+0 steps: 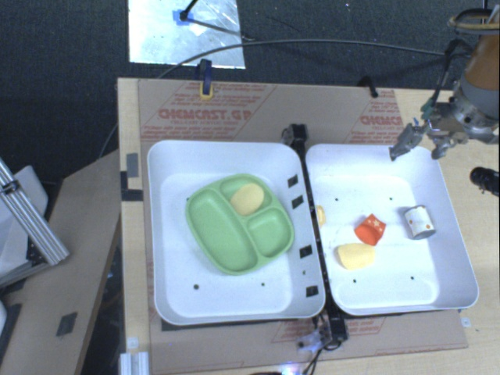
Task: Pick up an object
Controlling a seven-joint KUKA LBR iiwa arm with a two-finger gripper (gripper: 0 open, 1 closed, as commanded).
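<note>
Claw (419, 144) sits at upper right of frame, over the far rim of the right bin (449, 201). Fingers spread wide: one tip points down-left over the bin's back edge, the other hangs further right. Nothing between them, nothing touched as far as I can tell.

Arm (478, 69) enters from the right edge, upper part of frame. Orange band visible above the wrist, wrist angled down and to the left toward the bin's back rim.

Right bin contents, all well apart from the claw:
- red-orange small item (370, 229), centre of bin
- pale yellow lump (355, 255), just below and left of the red one, near it; can't tell if touching
- small silver-white can (419, 222) lying on its side, right of the red item
- small yellow bit (320, 216) at the bin's left wall

Left bin (176, 287) holds a green divided tray (226, 237), tilted diagonally in the frame. A yellow rounded object (248, 199) lies in the tray's upper small compartment.

Both bins rest on a brown board (258, 112) with red print, on the worktop (82, 233). Foil-looking square sheet (186, 22) on dark floor at upper left. Aluminium profile (27, 213) at the left edge.
</note>
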